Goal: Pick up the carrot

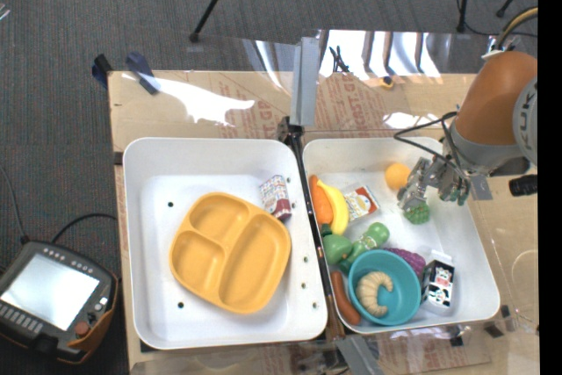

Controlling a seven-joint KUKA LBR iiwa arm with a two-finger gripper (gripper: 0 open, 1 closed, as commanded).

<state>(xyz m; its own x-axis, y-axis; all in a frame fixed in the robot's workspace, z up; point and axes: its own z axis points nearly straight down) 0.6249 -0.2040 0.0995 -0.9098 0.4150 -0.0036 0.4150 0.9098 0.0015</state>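
Observation:
The carrot (320,201) is a short orange piece lying along the left wall of the right bin (465,224), pressed against a yellow banana (335,206). My gripper (424,191) hangs low over the right half of that bin, well to the right of the carrot. It is directly above a small green bumpy toy (418,212) and next to an orange ball (397,176). The carrot is nowhere near the gripper.
The right bin also holds a snack packet (361,202), green toys (351,243), purple grapes (407,258), a teal bowl (395,310) with a croissant, a sausage (344,298) and a small carton (439,284). The left bin (149,180) holds a yellow divided plate (230,252) and a small can (276,196).

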